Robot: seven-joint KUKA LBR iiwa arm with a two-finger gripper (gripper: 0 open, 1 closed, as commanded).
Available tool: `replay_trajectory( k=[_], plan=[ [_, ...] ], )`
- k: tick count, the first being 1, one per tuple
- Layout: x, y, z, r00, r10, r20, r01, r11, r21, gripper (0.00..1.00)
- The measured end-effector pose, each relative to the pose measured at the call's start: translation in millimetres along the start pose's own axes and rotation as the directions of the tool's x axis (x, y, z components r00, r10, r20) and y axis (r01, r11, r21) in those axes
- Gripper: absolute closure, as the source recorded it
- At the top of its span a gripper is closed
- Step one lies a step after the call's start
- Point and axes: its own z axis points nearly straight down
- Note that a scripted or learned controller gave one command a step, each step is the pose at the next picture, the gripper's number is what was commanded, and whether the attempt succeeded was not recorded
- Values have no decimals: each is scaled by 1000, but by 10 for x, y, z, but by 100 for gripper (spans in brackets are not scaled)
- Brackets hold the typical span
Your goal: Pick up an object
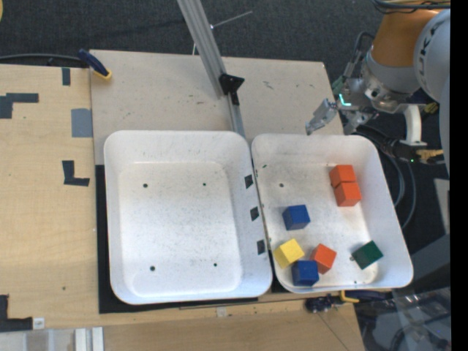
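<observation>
The big grey and orange arm (409, 42) is up at the back right. Its gripper (333, 117) hangs just past the far edge of the right bin (387, 196). I cannot tell if the gripper is open or closed, and I see nothing in it.

The left bin (117, 196) has no blocks in it. All the blocks sit in the right bin, nearer the front than the gripper. The two orange blocks (344, 184) touch each other and are the closest ones. A blue block (296, 216) sits in the middle, on its own. Down at the front, a yellow block (289, 251), another blue block (305, 272) and a small orange block (325, 257) crowd together. A green block (367, 254) sits near the right wall.

What could go wrong? I think the gripper could bump the bin edge on its way down. In the crowd it could push blocks away and close on air. The touching orange pair could slip too.
</observation>
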Motion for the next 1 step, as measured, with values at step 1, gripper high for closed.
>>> replay_trajectory(
  k=[1],
  plan=[
    [-3,8,-30,1000,-1,2,1,1000,-4,0]
  ],
)
